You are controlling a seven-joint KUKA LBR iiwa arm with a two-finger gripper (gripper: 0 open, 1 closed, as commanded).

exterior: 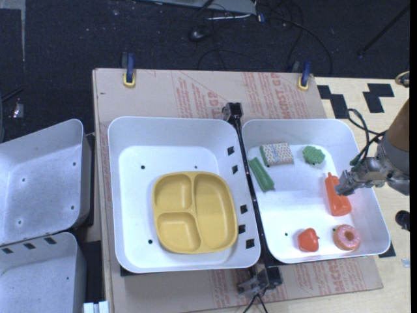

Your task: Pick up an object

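The right bin (365, 142) holds several small objects. An orange bottle-shaped piece (337, 199) lies near its right wall, and my gripper (349, 181) hovers right at that piece's upper end, reaching in from the right. A red pepper-like toy (308, 239) and a pink-frosted donut (346, 237) rest near the front wall. Toward the back lie a long green stick (262, 173), a speckled block (277, 153) and a green lumpy toy (314, 154).
In the left bin (130, 142) sits a yellow divided plate (194, 212). Both bins stand on a cardboard-covered board (169, 90) held by yellow clamps. Two more white trays (39, 175) lie off to the left. Cables run across the dark floor behind.
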